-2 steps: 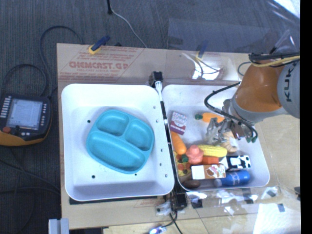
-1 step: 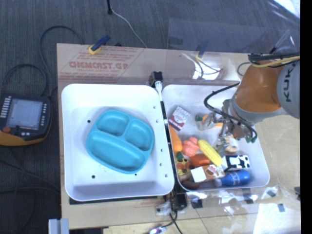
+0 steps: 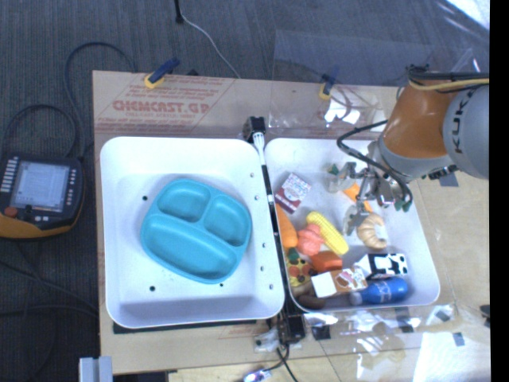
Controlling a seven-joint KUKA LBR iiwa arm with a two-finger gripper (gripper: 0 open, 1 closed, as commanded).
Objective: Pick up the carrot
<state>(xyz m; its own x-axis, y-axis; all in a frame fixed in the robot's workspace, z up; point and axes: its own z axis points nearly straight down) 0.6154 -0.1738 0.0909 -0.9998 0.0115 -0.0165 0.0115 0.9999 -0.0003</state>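
Hanging over the upper right part of the right bin [image 3: 425, 249], the jaws [image 3: 367, 200] point down among the toys, but the metal parts blur together and I cannot tell whether they are spread or pressed together; nothing can be seen pinched between them. The carrot [image 3: 286, 228] lies against the left wall of that same bin, a slim orange piece just below the small red-and-white box [image 3: 293, 189]. From the jaws it sits at about eight o'clock, near but clearly apart, with the yellow corn cob [image 3: 328, 231] lying between the two. Its long axis runs roughly from eleven o'clock to five o'clock, close to parallel with the bin wall. A bread roll [image 3: 371, 231] rests right under the jaws at six o'clock, and a smaller orange piece [image 3: 351, 189], too blurred to name, sits at about ten o'clock from them. In my judgement the coming move depends on travelling left and slightly downward, past the corn, and closing across the carrot's narrow width; the wall beside it leaves little room. The blue tray [image 3: 196, 229] sits in the left bin [image 3: 127, 157].
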